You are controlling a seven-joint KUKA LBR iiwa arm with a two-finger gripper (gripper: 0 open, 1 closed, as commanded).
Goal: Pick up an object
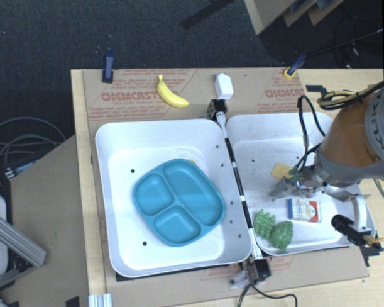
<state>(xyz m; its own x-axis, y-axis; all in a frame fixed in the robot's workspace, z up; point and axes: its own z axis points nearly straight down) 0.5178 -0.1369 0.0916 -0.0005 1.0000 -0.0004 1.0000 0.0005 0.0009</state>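
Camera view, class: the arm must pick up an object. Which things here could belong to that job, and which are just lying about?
Likely part of the job, in the right bin by the gripper:
yellow piece
small white carton
green toy

Lying about:
blue divided plate in the left bin
banana on the bench
white block on the bench

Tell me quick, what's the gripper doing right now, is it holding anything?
Gripper: low in the right bin beside the yellow piece; open or closed cannot be told, and no object visibly held.
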